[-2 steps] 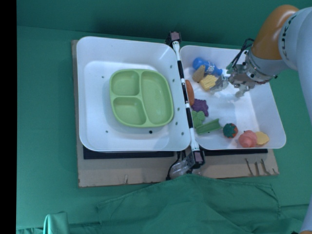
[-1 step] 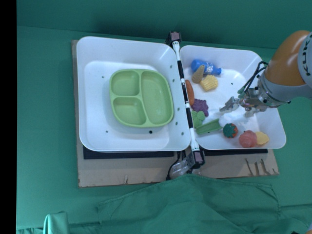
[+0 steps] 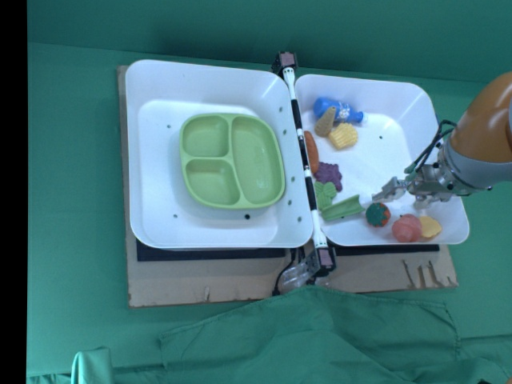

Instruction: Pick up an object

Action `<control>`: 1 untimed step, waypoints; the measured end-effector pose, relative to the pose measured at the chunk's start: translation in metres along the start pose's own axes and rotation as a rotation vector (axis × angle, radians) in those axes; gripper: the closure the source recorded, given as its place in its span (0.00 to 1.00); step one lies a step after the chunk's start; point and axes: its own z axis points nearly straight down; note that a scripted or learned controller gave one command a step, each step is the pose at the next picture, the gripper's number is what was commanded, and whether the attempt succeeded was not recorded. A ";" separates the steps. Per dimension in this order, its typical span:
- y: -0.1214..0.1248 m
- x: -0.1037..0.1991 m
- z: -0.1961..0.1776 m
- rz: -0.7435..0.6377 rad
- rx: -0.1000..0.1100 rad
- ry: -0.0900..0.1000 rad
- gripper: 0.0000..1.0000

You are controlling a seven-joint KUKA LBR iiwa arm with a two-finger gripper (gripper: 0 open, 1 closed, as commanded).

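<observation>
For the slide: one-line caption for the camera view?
Gripper low in the right bin beside toy food; green divided plate in the left bin.

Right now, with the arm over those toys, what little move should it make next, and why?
Probably a short drop toward the green stalk. The end effector hovers in the right bin just beside it, with nothing seen between its fingers.

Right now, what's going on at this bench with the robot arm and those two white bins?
A grey and orange robot arm reaches in from the right over the right bin, which holds small toy foods. Its gripper sits low near the front of that bin, close to a green and red ball and a green stalk-like piece. Nothing is visibly between its fingers, so no object has been picked up yet. The left bin holds a green divided plate.
</observation>
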 end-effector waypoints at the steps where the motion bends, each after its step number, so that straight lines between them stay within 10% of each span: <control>1: 0.050 0.038 0.002 -0.004 0.004 -0.002 0.00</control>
